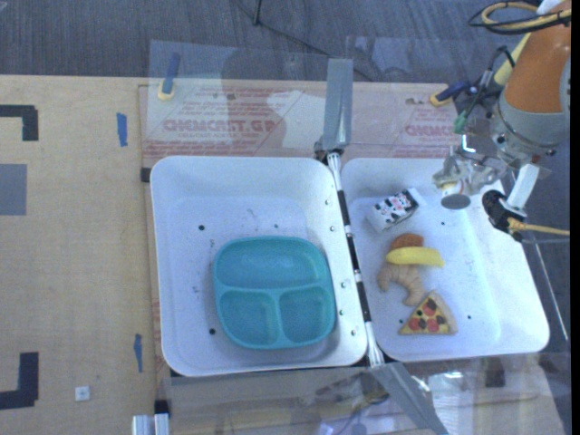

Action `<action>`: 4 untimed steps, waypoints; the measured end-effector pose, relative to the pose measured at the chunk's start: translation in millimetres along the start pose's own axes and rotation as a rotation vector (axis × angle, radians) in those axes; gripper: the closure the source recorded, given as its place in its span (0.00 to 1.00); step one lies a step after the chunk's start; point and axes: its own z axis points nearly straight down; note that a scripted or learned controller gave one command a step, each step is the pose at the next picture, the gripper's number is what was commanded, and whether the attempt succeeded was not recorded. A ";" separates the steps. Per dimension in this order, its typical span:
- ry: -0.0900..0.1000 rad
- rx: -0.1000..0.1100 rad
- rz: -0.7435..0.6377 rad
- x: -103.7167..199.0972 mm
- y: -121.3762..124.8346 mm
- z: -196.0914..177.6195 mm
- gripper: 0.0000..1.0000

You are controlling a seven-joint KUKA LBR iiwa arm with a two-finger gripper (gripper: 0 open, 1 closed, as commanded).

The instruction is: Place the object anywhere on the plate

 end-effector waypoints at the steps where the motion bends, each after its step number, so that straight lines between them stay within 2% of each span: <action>1: 0.004 0.000 -0.151 73.7 -47.4 19.3 1.00; 2: 0.004 -0.001 -0.108 124.6 -104.2 -48.7 1.00; 3: 0.003 0.002 -0.029 213.9 -149.1 4.2 1.00; 4: 0.003 0.001 -0.028 213.3 -148.7 4.0 0.00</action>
